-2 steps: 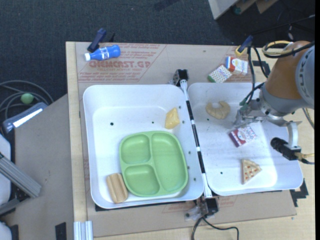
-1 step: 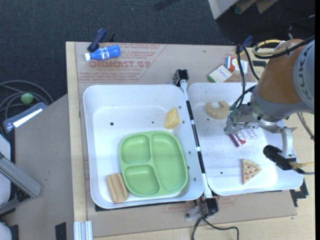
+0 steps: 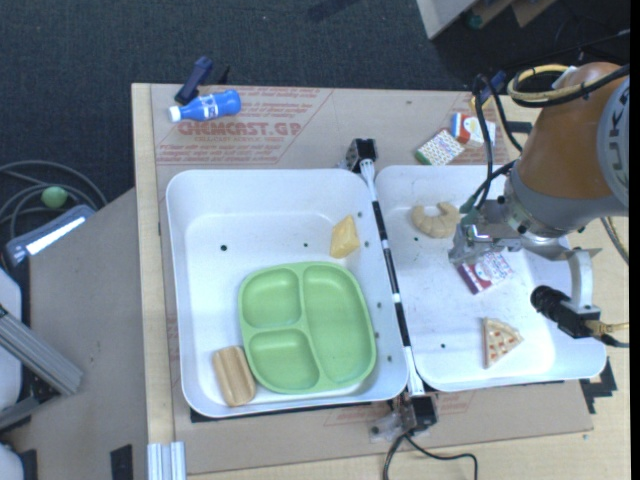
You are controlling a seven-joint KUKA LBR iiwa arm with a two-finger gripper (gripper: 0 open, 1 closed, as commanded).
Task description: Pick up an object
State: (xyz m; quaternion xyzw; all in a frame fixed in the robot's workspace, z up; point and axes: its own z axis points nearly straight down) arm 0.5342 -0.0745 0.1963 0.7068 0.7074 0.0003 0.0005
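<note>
My gripper [image 3: 478, 249] hangs low over the right bin [image 3: 440, 358], directly above a small red-and-white packet [image 3: 484, 272] that lies on the bin floor. A tan croissant-like pastry [image 3: 435, 219] rests just left of the gripper near the bin's back. A pizza slice [image 3: 499, 340] lies toward the bin's front. In the left bin [image 3: 200, 228] sit a green divided plate [image 3: 304, 325], a yellow wedge [image 3: 344, 237] and a tan bread piece [image 3: 233, 375].
On the cardboard behind the bins lie a blue-and-white bottle [image 3: 205, 103] and a small colourful box [image 3: 441, 148]. A black clip [image 3: 361, 153] marks the seam between the bins. Cables loop near the arm at upper right.
</note>
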